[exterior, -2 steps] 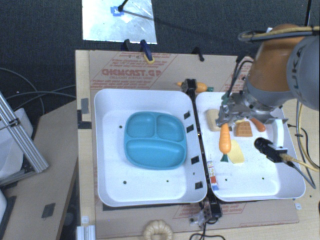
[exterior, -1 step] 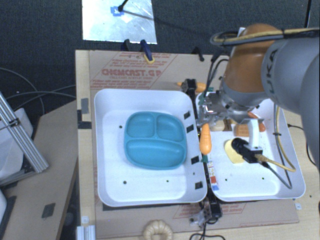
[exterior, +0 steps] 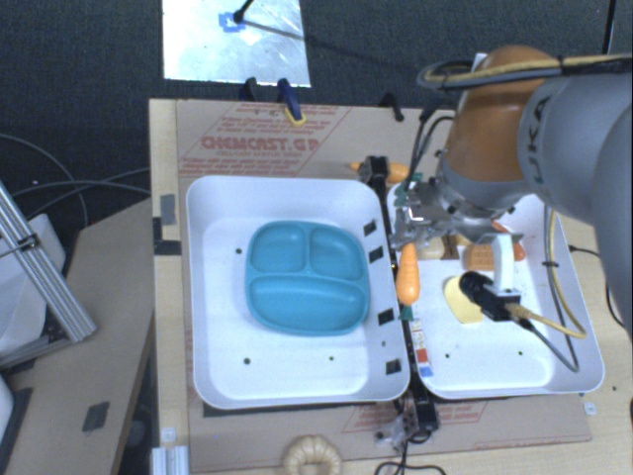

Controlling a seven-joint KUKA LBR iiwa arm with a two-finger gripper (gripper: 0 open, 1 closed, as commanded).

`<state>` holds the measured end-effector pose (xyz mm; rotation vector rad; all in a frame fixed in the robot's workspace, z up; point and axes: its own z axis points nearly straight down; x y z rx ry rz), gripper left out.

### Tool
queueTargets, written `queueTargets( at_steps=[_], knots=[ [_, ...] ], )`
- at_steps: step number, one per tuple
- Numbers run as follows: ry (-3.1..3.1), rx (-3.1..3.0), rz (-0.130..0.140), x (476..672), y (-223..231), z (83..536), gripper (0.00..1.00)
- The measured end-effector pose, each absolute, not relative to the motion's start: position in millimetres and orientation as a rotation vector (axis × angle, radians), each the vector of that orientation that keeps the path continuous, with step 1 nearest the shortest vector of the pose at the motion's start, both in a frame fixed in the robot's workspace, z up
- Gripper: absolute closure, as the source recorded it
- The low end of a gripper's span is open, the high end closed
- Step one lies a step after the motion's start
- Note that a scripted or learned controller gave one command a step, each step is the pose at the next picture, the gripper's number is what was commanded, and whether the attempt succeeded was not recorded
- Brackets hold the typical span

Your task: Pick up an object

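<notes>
Carrot [exterior: 407, 278]: lies in the right-hand bin [exterior: 495, 369], tight against the divider [exterior: 388, 265] between the two bins, long axis along that wall, upper end just below the claw [exterior: 417, 224]. Likeliest target, going by nearness alone.

Camera view, right side: claw hangs low over the bin's far corner by the divider, under the grey wrist. Apart or together: cannot tell, since the wrist body hides it. Nothing seen clamped in it. Yellow piece [exterior: 455, 305] near the carrot, not touching. Brown lump [exterior: 479, 256] further back, too blurred to name.

Camera view, left side: blue plate [exterior: 302, 277] flat in the middle of the left-hand bin [exterior: 223, 364], well apart from the claw. Brown counter [exterior: 257, 137] beneath both bins.

For a clean grasp: come straight down over the carrot's thick middle, not its tapered tip. Close across the short axis. Mind the divider: little room on that side, so a jaw may land on the wall. Nudge the carrot inward first if it will not fit. Lift slowly and check for slip on the rounded skin.
</notes>
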<state>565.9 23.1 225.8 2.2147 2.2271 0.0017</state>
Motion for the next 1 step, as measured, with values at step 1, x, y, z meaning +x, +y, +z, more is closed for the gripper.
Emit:
queueTargets(
  at_steps=[1],
  knots=[
    [2.223,2.219,0.002,564.1,15.7,233.3,1.00]
  ],
)
